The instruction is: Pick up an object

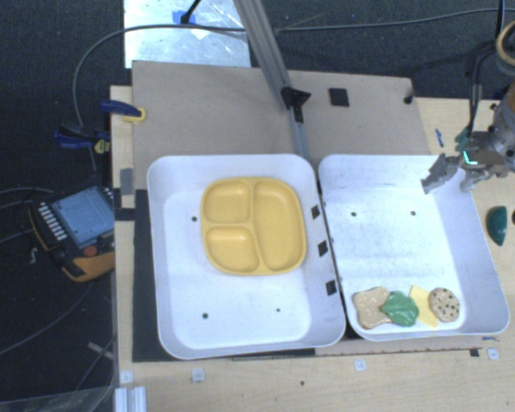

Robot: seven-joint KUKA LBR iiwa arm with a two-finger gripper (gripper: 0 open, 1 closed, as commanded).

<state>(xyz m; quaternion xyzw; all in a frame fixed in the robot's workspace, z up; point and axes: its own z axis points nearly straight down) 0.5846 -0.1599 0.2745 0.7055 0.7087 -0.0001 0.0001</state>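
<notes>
You see the arm [513,101] reaching in over the right bin's [476,256] far right rim, its gripper [451,176] hanging above that edge with fingers spread and holding nothing. Against the bin's near wall, well apart from the gripper, lie the toast [370,306], green leaf [401,308], cheese [423,302] and cookie [445,304].

Even bright overhead light, soft shadows, slight blur.

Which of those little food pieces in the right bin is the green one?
The green leaf-shaped piece, second from the left in the row, between the tan toast-shaped piece and the yellow wedge; the round speckled cookie ends the row.
</notes>
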